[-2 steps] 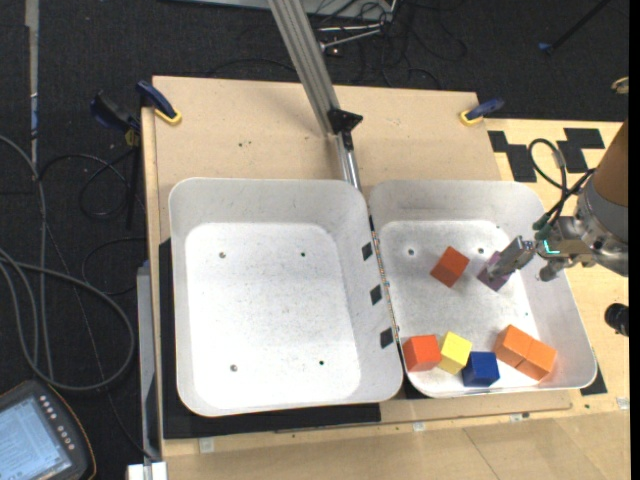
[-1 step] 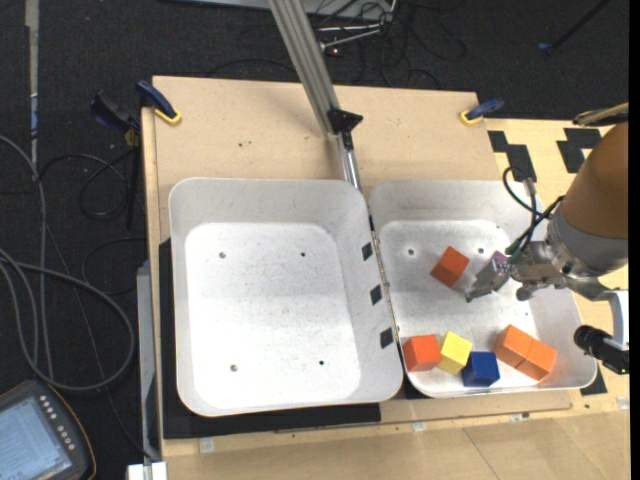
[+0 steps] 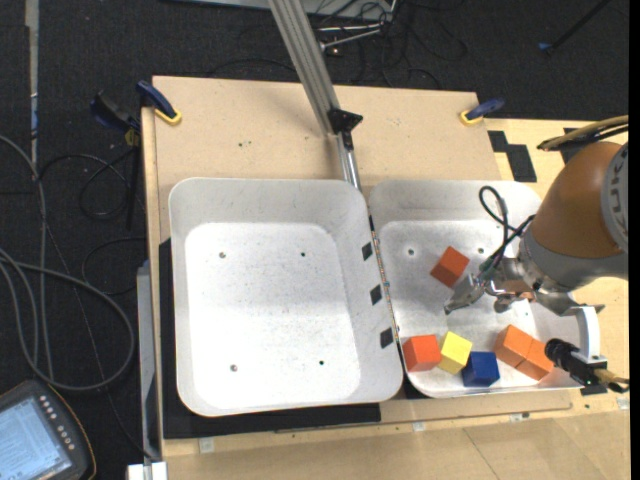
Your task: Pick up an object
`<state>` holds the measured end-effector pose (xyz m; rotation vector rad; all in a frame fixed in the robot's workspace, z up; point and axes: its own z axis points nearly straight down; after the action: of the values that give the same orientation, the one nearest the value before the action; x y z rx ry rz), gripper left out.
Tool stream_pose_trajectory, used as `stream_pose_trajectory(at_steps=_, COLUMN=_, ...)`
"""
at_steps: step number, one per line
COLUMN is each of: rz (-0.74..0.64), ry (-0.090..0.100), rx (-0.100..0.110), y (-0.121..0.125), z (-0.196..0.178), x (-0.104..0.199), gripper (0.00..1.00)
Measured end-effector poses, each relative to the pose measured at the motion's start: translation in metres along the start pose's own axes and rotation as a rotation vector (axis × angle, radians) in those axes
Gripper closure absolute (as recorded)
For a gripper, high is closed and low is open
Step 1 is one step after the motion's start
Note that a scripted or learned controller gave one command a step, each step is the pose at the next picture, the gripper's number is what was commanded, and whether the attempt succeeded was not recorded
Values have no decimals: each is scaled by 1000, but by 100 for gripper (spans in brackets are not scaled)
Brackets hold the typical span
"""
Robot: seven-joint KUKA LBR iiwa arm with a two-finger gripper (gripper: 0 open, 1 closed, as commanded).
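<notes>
Hand of the grey arm sits low in the right white plastic bin; whether it is open or closed cannot be told. Just beside it, up and to the left, lies an orange cube, apart from the fingers. Along the bin's near wall rest a red-orange block, a yellow cube, a blue cube and a larger orange block. Left white plastic bin adjoins on the wooden tabletop. No legible writing.

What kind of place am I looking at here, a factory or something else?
Most likely a robotics research lab, not a factory. A robot arm reaches over two white bins holding small coloured blocks, on a wooden bench clamped at its corners, with loose cables on the floor.
</notes>
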<state>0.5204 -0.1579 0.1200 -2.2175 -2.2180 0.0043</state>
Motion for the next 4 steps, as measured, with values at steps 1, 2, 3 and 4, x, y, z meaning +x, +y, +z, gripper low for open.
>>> stream_pose_trajectory(at_steps=1, rz=1, ry=-2, rx=-5, y=0, z=26, x=0, gripper=0)
stream_pose_trajectory(at_steps=2, rz=1, ry=-2, rx=-7, y=1, z=15, x=0, gripper=100)
stream_pose_trajectory(at_steps=3, rz=-2, ry=-3, rx=-11, y=-7, z=-34, x=3, gripper=100)
stream_pose_trajectory(at_steps=4, rz=-3, ry=-4, rx=-14, y=0, z=-97, x=4, gripper=100)
